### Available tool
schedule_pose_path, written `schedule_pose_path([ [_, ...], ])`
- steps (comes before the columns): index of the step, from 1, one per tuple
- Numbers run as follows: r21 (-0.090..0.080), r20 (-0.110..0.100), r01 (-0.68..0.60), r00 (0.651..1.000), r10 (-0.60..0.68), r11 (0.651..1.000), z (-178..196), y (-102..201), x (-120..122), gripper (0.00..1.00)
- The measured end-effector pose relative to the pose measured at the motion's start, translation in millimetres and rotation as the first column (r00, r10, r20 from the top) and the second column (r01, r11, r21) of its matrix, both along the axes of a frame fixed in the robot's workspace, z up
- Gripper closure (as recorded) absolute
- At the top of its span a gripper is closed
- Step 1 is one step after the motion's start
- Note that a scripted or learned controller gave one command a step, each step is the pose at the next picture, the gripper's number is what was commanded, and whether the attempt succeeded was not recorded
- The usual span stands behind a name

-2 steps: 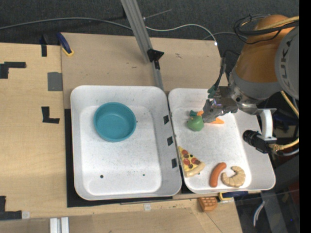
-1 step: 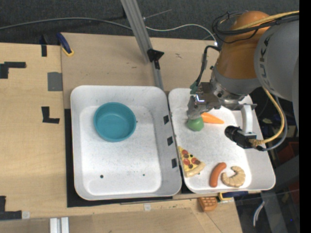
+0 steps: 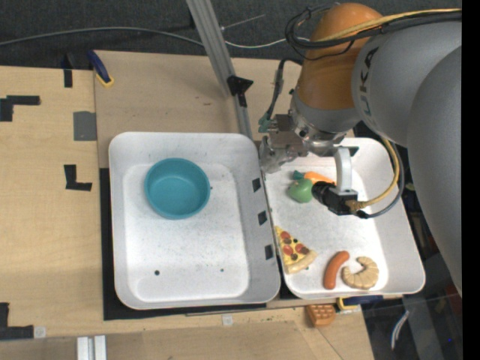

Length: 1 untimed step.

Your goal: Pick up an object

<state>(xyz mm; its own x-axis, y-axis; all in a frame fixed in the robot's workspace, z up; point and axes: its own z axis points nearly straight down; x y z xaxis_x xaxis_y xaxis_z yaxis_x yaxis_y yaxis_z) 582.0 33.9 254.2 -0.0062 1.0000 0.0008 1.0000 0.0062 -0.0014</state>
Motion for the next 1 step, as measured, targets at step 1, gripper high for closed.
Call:
schedule_pose_path([
  [1, 0.0, 0.0, 0.0, 1.0, 0.0, 1.0, -10.2, 51.7, 21.7, 1.0],
])
